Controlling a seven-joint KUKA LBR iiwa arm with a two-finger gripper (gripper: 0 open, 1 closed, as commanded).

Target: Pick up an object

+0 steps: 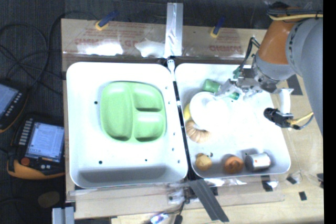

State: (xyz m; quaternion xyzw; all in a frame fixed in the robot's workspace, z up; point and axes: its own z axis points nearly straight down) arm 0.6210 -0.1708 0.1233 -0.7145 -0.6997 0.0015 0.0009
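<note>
Green object (211, 84) lies just beside the tool (234, 89).

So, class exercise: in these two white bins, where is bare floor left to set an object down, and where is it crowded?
Left bin: bare floor rings the green divided tray, widest along the near edge. Right bin: a bare patch lies between the white plate, the bin's right wall and the near row holding the silver can. It is crowded around the plate, where the gripper reaches in.

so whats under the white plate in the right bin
The white plate overlaps a yellow item and a tan bun-like thing at its left and lower edge. A green object sits at its upper edge. Whatever lies fully beneath is covered.
</note>
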